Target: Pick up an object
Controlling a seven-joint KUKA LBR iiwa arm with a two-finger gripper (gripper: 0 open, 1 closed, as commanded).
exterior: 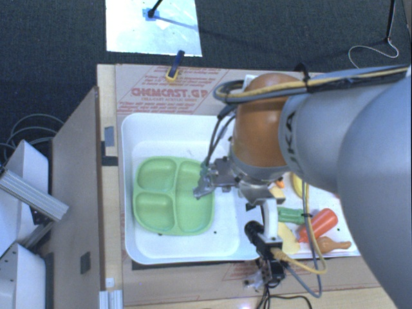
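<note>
Dark carpet surrounds the surface (pixel 77 172), whose top carries a printed cardboard sheet (pixel 167 89) under two shallow white bins. Inside the left bin (pixel 222 240), a green divided tray (pixel 168 195) lies toward that bin's left wall. Above the inner edge where both bins meet hangs the arm (pixel 335 134), its orange band (pixel 261 118) uppermost; the tool (pixel 205 184) sits over the tray's right edge, and whether it is open or closed cannot be told. Along the right bin's (pixel 347 251) near edge lie an orange carrot-shaped toy (pixel 322 223), a green piece (pixel 290 215) and a yellow piece (pixel 296 185).
</note>
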